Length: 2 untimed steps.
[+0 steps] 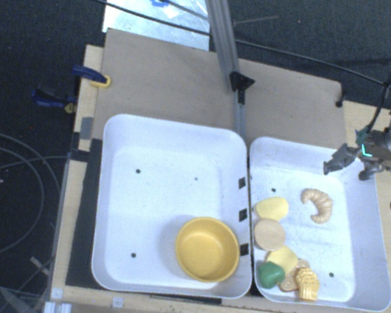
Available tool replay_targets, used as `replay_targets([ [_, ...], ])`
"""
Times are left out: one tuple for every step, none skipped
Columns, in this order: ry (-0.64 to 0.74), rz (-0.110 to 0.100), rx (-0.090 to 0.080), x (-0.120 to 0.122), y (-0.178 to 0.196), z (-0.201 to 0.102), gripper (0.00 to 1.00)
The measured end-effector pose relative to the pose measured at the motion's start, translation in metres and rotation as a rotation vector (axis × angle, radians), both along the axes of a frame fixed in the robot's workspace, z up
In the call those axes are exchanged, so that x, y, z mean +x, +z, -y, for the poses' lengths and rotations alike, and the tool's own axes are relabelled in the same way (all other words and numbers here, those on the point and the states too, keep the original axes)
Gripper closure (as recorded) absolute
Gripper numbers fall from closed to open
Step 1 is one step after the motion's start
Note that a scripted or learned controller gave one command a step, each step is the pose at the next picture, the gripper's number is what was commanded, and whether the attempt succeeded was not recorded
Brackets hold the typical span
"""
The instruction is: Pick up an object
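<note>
Over right bin's (375, 221) far corner | claw (352, 162) spread wide, empty | arm cropped by frame | green toy (270, 274) half-hidden

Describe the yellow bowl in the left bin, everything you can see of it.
The yellow bowl is round, plain and matte, plastic by its look, with a slightly lighter rim and a deeper-toned hollow. It stands upright, mouth up, with nothing visible inside. It sits on the floor of the left bin, in the near right corner, close to the wall shared with the right bin. Whether it touches that wall cannot be told. Nothing else touches it.
</note>
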<state>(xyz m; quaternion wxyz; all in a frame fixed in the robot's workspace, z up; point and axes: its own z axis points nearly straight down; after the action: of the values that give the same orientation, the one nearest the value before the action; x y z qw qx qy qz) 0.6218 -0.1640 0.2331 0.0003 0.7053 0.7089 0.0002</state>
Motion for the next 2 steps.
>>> replay_targets([
  [0.0,0.001,0.0,0.0,0.001,0.0,0.0],
  [-0.004,-0.002,-0.001,-0.005,-0.043,0.003,0.0],
])
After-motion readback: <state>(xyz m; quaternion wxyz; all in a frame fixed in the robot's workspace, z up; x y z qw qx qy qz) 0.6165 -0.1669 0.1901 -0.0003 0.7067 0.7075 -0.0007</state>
